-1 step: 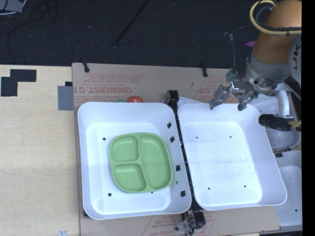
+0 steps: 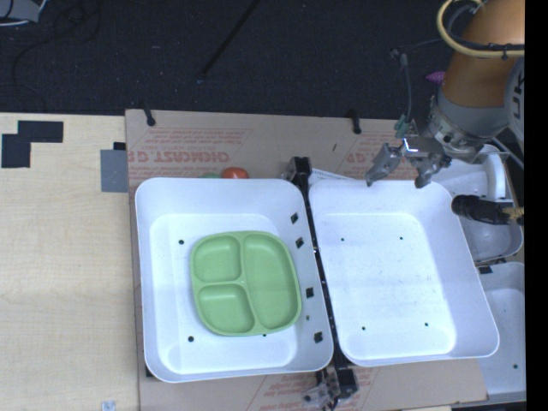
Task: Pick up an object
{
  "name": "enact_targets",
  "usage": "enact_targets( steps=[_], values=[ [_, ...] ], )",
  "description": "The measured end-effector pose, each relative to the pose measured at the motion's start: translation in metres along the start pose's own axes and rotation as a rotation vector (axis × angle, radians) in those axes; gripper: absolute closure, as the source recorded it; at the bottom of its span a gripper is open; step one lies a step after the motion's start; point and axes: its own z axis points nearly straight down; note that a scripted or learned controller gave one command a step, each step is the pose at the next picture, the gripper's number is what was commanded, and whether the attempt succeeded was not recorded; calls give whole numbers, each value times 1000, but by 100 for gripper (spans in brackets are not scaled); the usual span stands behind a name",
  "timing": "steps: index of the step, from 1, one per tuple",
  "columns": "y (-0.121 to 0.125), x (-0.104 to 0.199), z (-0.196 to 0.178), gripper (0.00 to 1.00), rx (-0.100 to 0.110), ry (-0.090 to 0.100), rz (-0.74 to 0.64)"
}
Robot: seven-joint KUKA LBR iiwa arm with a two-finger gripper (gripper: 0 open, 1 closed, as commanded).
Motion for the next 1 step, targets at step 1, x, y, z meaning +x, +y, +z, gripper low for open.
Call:
enact_targets(
  steps=[1],
  values=[
    [-1, -6, 46, 0, 3, -1, 2]
  ],
)
